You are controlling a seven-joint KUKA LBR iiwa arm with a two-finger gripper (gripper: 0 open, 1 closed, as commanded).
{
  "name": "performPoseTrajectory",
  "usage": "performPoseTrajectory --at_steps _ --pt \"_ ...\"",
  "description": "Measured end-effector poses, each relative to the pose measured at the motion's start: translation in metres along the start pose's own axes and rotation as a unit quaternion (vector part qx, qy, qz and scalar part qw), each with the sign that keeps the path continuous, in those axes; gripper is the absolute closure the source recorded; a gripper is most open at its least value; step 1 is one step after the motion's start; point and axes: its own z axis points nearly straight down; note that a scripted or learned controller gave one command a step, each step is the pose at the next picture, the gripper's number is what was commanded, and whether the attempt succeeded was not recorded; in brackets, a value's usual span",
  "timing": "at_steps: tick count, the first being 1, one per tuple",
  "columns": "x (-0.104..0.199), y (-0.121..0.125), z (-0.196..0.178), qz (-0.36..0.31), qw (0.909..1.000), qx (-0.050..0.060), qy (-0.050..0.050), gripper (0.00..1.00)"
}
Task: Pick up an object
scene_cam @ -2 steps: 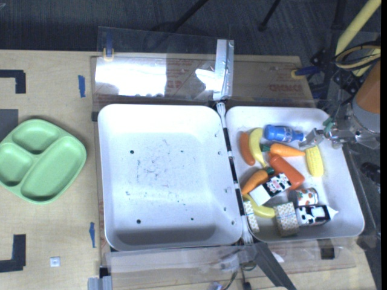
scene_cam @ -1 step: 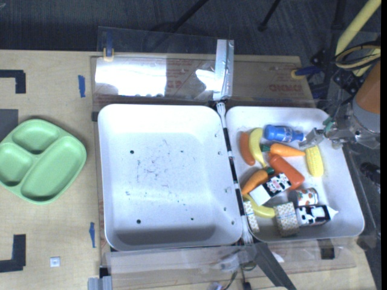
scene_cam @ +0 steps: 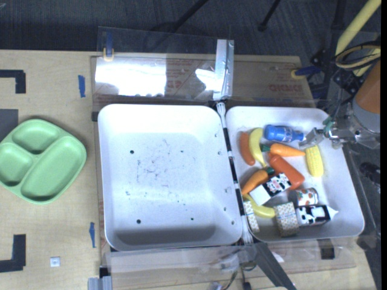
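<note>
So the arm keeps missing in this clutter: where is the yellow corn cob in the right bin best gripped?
Judging by its pose, across the middle of the yellow corn cob, coming straight down. It lies nearly upright in the view, so the fingers would close on its long left and right sides. Its right side faces bare bin floor; the orange carrot crowds its upper left.

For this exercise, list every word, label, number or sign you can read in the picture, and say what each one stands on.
None can be read for certain.
Reddish print on the cardboard panel behind the right bin: too blurred.
Black-and-white patterned boxes: any print too small.
Blue bottle: label unreadable.
</note>
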Motion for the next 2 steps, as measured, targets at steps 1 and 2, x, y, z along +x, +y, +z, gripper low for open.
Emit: performPoseTrajectory --at_steps 1,2 --pt "0.0 0.0002 0.0 0.001 1.0 0.0 0.0 0.0" --pt "0.0 0.0002 0.0 0.007 1.0 0.0 0.0 0.0"
